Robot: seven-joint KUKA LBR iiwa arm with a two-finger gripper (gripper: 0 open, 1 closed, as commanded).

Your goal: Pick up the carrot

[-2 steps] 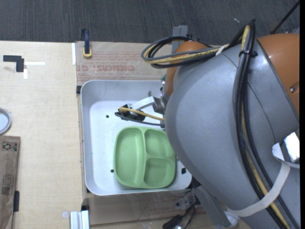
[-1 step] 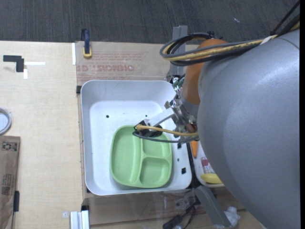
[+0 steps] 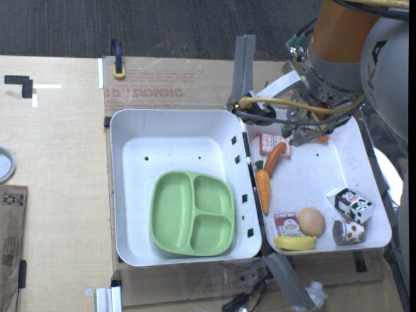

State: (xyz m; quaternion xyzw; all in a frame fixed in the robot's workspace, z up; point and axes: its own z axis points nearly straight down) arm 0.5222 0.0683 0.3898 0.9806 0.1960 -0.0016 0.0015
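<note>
Orange carrot [image 3: 262,190] is lying in the right bin [image 3: 325,168], hard against its left wall, just below a sausage-like red piece [image 3: 275,156] and above-left of a small red packet [image 3: 286,225]; I'm judging it as a light, stiff plastic toy, smooth and likely slippery; I'm aiming to pinch it across the thick upper half, jaws closing left-right; its long axis is running near vertical in the view, green top end up, taper pointing down toward the bin's near edge; gripper [image 3: 305,125] is hovering over the bin's far end, well apart from the carrot; clutter of cables is hiding the jaws, so I cannot tell their opening or any hold.
</note>
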